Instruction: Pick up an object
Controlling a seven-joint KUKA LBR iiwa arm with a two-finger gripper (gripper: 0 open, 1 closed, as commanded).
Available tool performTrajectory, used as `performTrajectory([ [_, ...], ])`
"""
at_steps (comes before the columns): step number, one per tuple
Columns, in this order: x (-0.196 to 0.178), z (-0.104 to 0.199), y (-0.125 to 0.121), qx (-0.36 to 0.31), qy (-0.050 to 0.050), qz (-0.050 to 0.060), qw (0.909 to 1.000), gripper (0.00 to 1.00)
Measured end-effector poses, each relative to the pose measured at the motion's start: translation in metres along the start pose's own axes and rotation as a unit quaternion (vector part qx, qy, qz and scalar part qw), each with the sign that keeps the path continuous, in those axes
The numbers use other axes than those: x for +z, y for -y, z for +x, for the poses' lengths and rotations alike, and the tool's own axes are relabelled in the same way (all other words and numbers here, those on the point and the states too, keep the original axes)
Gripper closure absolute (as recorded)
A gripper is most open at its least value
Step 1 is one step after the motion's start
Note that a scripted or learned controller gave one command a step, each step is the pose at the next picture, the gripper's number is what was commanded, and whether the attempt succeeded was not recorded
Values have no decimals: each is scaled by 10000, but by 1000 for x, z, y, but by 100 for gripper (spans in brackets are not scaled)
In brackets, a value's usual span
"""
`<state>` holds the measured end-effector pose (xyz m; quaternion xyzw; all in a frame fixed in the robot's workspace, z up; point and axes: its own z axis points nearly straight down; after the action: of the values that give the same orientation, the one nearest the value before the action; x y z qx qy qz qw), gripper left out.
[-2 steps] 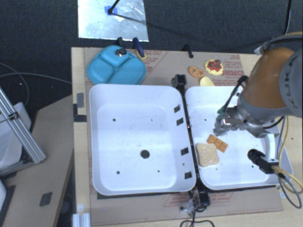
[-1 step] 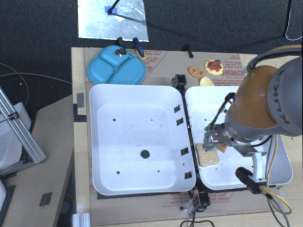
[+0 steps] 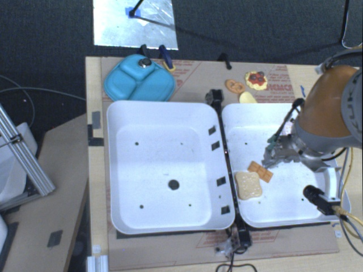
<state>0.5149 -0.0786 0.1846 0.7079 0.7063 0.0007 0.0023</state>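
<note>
White bins (image 3: 164, 115) sit on a cardboard-covered bench (image 3: 193, 72) above dark carpet (image 3: 45, 33).

Tool (image 3: 271, 158) low in the right bin (image 3: 249, 123), just beside an orange waffle piece (image 3: 261, 171) and pale bread slice (image 3: 248, 185).

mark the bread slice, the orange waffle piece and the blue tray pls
bread slice (image 3: 248, 185), camera view, centre of its pale top face, right bin.
orange waffle piece (image 3: 260, 171), camera view, middle of its top face.
blue tray (image 3: 140, 79), camera view, centre ridge between its compartments.
</note>
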Motion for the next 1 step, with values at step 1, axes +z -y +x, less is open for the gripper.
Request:
performTrajectory([
  [1, 0, 34, -50, -51, -13, -8, 10000, 100],
])
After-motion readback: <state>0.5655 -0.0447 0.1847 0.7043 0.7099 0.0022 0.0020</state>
